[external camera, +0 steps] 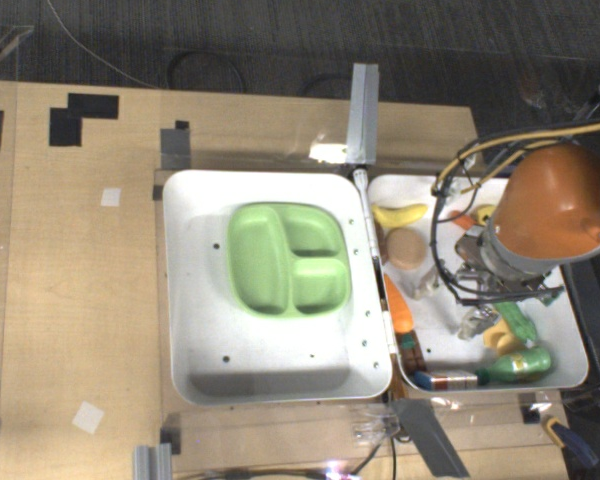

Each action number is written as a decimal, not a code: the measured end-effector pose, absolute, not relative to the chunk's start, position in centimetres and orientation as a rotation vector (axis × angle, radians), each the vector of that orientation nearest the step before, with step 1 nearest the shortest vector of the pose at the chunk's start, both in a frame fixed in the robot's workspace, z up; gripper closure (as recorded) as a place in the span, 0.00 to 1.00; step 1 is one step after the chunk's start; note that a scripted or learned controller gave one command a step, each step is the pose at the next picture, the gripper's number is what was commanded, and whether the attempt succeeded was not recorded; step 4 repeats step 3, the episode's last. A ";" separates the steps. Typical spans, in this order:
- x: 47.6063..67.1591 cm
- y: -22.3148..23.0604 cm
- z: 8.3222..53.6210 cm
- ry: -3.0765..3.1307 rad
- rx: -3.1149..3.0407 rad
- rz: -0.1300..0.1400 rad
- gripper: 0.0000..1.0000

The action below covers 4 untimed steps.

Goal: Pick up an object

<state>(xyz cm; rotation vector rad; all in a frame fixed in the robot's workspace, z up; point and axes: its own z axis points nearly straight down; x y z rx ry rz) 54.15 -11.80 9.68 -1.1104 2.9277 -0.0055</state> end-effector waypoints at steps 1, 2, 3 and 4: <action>52.1 -14.1 9.1 2.869 -1.228 -0.013 0.00; 50.3 -17.2 9.1 2.858 -1.256 -0.017 0.00; 50.8 -17.0 10.6 2.844 -1.249 -0.026 1.00; 50.8 -17.0 10.6 2.844 -1.249 -0.026 1.00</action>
